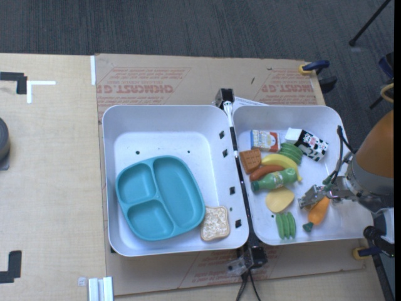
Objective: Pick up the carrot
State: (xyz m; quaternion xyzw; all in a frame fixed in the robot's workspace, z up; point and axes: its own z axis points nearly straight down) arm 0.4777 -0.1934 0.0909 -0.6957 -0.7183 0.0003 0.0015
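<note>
Here the carrot (318,211) lies just beside the gripper (321,196), whose state I cannot tell.

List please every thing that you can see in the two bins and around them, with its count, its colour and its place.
left bin: one, white, left of the middle divider
right bin: one, white, right of the divider
plate: one, teal, three compartments, in the left bin
bread slice: one, tan, left bin, near right corner
carrot: one, orange, right bin, near the right wall
green beans: one bunch, green, right bin, near edge
bottle: one, green, middle of the right bin
banana: one, yellow, above the bottle
carton: one, white with blue and red, far part of the right bin
cardboard sheet: one, brown, under both bins
gripper: one, metal, just above the carrot
arm: one, grey and orange, at the right
</note>
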